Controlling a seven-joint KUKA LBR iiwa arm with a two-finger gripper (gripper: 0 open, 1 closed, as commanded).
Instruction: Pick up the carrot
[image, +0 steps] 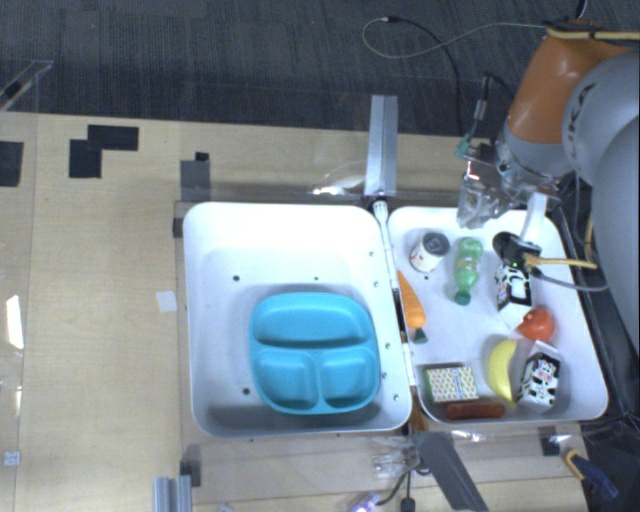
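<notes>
Here | carrot lies lengthwise along right bin's left wall

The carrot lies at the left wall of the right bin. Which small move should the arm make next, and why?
Probably move the gripper left and toward the front, to above the carrot. The gripper hangs over the right bin's back edge, apart from the carrot, which lies along the divider, left of the green bottle.
</notes>
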